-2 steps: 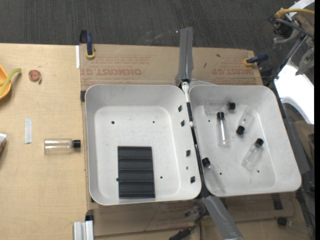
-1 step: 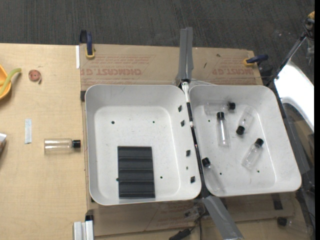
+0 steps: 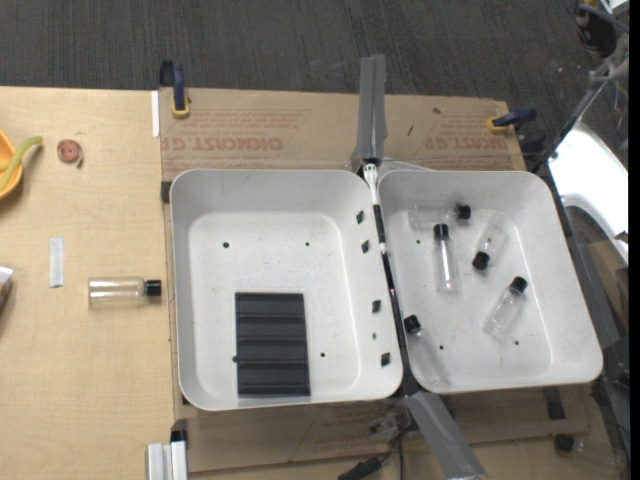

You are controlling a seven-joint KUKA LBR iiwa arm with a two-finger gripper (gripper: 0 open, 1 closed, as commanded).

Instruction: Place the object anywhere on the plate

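Four clear vials [image 3: 444, 260] with black caps lie scattered in the right bin [image 3: 560, 368], none touching the black ribbed plate [image 3: 270, 345]. The plate lies flat in the left bin [image 3: 200, 208], near its front wall. A fifth vial [image 3: 122, 289] lies on the bench [image 3: 90, 388] just beside the left bin.

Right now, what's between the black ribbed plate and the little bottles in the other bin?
Bare white floor of the left bin, then the two bins' touching walls. Plate; bottles. Seen in the camera view.

Glossy white plastic bins [image 3: 200, 193], matt black ribbed plate [image 3: 271, 344], clear plastic vials [image 3: 446, 261]
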